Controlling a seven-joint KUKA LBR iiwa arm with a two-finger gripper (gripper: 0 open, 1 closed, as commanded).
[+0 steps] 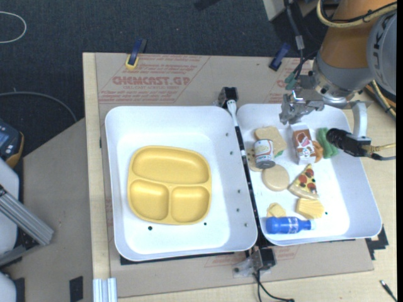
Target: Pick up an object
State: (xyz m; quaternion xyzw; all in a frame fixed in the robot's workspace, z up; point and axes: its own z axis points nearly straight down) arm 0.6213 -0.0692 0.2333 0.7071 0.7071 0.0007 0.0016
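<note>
Toward the far end of the right bin (360, 197), a reddish-brown packet (304, 145) with a white printed patch lies flat on the white floor, its long side running away from the camera. The gripper (289, 117) hangs just beyond the packet's far end, near the bin's back wall; whether it is released or clenched cannot be told from this angle, and nothing is visibly held in it. Beside the packet on the left sits a small can (263, 153) with a white and red label, touching a tan bread-like piece (269, 134) behind it. A round tan cookie (276, 178) lies in front of the can, just beside a toy pizza slice (305, 182). Nearer the camera are a yellow cheese block (310, 207), a smaller yellow piece (275, 209) and a blue bottle (286, 225) on its side. A green item (325, 138) shows partly to the packet's right. The left bin (119, 128) holds 1 yellow plate (169, 184) with 3 compartments, all bare.
</note>
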